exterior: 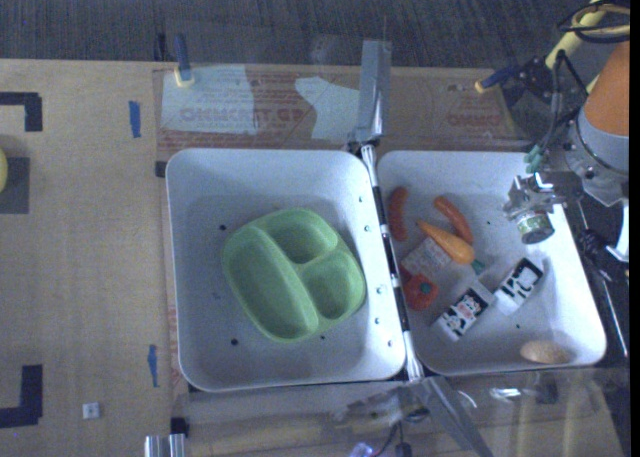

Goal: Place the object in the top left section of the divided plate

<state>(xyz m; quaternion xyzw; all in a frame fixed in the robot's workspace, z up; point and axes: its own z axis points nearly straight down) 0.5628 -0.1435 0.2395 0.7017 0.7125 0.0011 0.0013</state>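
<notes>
The green divided plate [265,290] lies in the left bin [200,185] with nothing in its three sections. My gripper [532,215] hangs over the upper right part of the right bin [590,345], just above a black-and-white carton [521,283]. Nothing shows in its grasp. Also in the right bin are a red sausage [398,213], two orange carrot pieces [447,242], a red tomato [421,292], a second black-and-white carton [463,313] and a tan bun [545,351].
A metal divider post [372,95] stands behind the seam between the two bins. A pinkish packet [428,258] lies by the carrots. Cables [560,55] trail along the arm at the upper right. Blue tape marks dot the wooden bench [80,245].
</notes>
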